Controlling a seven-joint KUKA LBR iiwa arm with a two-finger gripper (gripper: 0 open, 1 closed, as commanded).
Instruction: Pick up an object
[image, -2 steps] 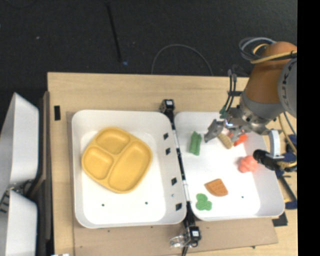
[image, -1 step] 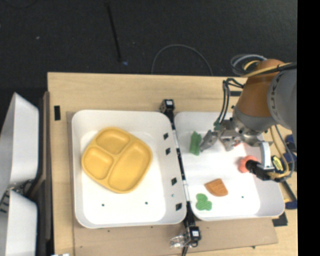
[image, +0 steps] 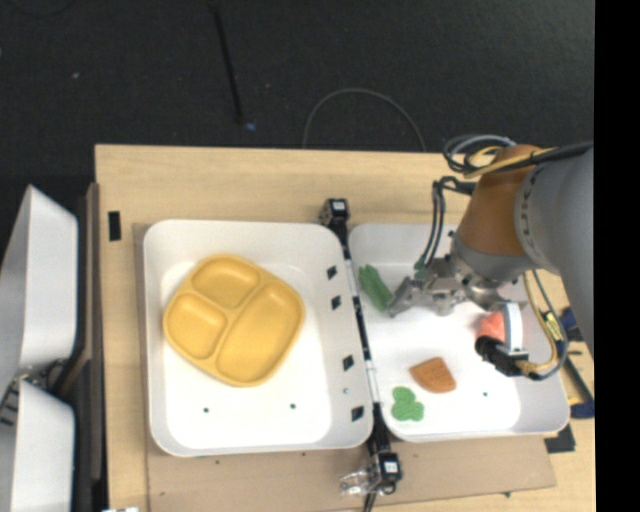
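Over the right bin (image: 540, 420), the gripper (image: 408, 296) hangs low beside a green strip (image: 376, 287); whether its fingers are open or closed cannot be told. Being close to the bin's wall, the strip could slide away or a finger could catch the rim.

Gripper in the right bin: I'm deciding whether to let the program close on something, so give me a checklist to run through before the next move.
1. Gripper inside the right bin: ok.
2. Long green piece beside it, near the bin's left wall: ok.
3. Piece between the jaws: cannot tell.
4. Jaws open: cannot tell.
5. Brown piece, green leafy piece, pink piece apart from the gripper: ok.
6. Yellow divided plate in the left bin, out of the way: ok.
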